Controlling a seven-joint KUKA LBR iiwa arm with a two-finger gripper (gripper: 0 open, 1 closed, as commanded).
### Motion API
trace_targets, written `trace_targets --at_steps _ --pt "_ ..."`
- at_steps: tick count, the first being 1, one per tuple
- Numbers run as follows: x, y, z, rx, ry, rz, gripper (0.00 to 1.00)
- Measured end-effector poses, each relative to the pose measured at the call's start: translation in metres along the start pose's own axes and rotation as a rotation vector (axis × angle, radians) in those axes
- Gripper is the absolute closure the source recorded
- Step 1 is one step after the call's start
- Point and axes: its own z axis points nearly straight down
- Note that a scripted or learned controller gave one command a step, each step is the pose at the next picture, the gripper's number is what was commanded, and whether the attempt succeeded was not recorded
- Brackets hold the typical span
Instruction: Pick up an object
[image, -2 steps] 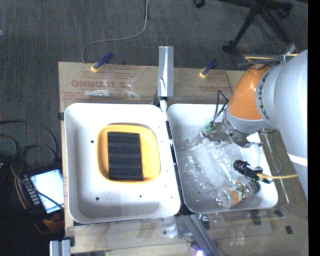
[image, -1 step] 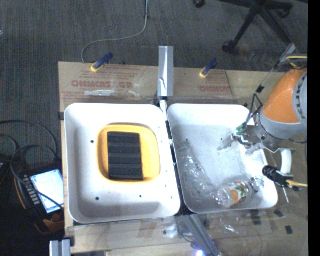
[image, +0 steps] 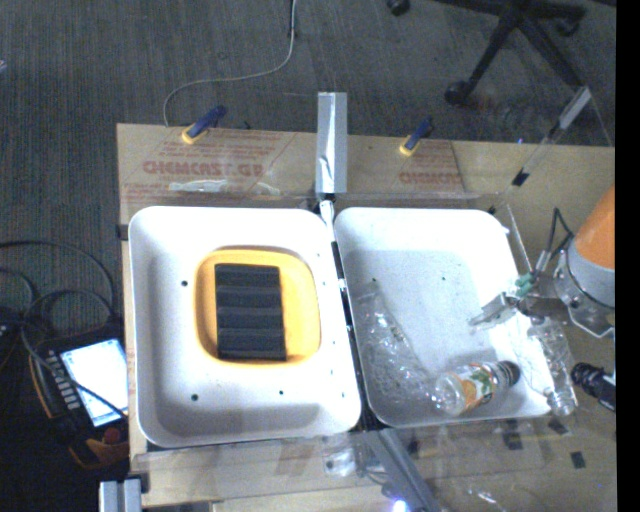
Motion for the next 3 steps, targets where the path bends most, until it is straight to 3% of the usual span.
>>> trace_targets --at_steps 1,2,3 --pt "-0.017 0.002 0.080 0.000 0.002 -0.207 0.00" --pt "-0.016 0.011 0.105 -0.019 0.011 -0.111 0.00" --pt "-0.014 0.012 0.097 -0.021 0.012 -0.114 1.00"
